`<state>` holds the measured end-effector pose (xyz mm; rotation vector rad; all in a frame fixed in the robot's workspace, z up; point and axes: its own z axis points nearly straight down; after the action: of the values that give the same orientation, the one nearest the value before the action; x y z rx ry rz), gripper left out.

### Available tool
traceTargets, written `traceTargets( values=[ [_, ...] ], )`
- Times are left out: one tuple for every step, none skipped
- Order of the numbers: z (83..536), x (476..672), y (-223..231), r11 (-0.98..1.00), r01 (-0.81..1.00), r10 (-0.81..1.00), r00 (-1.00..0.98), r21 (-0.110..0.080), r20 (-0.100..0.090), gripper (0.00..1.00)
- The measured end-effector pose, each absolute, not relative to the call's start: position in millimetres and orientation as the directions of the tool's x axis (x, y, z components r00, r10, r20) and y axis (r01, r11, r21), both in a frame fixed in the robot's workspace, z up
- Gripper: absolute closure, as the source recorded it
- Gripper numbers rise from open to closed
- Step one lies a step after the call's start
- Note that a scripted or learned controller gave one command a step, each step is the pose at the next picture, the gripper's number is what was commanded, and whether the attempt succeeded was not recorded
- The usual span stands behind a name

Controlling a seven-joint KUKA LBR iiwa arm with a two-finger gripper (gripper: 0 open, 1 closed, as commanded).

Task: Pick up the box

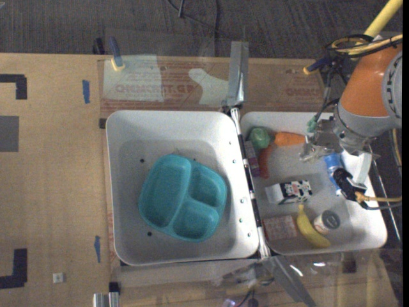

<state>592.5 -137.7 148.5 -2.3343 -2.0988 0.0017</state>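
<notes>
faint mirrored print on the clear sheet (153, 85) behind the left bin (121, 133), not readable. small box (289, 190) with black-and-white print, no legible words, lying flat mid-floor of the right bin (377, 232). banana (310, 228) just in front of box, carrot (289, 139) and green item (259, 137) behind it. gripper (314, 147) hanging behind box, near carrot, apart from box. finger state: cannot tell. teal divided tray (183, 197) in left bin.
</notes>
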Motion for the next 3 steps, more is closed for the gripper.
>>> traceTargets(
  values=[
    [165, 613.6, -151, -0.360, 0.933, 0.933, 0.360, 0.003, -0.001, 1.00],
    [185, 616.6, 17, -0.444, 0.896, 0.896, 0.444, 0.001, 0.000, 1.00],
    [185, 645.6, 90, -0.578, 0.816, 0.816, 0.578, 0.000, -0.001, 1.00]
  ],
)
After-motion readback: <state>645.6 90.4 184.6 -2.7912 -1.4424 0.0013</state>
